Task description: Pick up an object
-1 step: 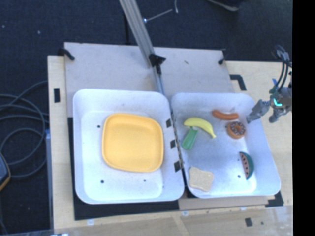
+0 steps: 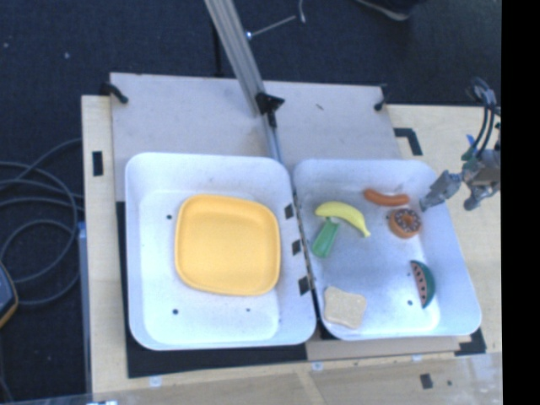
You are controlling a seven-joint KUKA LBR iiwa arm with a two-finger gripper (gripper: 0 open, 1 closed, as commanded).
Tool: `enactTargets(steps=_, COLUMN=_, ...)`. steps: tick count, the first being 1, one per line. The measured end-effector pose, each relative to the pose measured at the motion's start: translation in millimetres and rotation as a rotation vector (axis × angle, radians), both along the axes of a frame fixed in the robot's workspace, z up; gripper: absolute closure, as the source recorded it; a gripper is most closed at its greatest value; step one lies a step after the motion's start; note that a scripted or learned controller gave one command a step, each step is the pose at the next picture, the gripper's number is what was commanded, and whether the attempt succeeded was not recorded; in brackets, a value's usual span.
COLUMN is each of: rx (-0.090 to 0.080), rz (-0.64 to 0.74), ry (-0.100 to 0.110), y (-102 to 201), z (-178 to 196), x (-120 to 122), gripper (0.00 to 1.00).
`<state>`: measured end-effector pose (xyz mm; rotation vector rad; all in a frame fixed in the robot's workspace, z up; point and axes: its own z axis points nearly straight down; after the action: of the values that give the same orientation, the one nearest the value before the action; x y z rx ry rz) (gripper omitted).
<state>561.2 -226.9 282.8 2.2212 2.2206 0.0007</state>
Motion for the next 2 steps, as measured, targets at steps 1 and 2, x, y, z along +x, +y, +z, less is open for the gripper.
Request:
enactTargets(steps=1, rx=0.001, rz=0.0, ry=0.004, y=3.4, z=-43.0, x=-3.9, gripper=0.0)
enactTargets(steps=2, rx=0.001, rz=0.0, ry=0.005, y=5.4, z=-98.8, x=4.5, gripper=0.0)
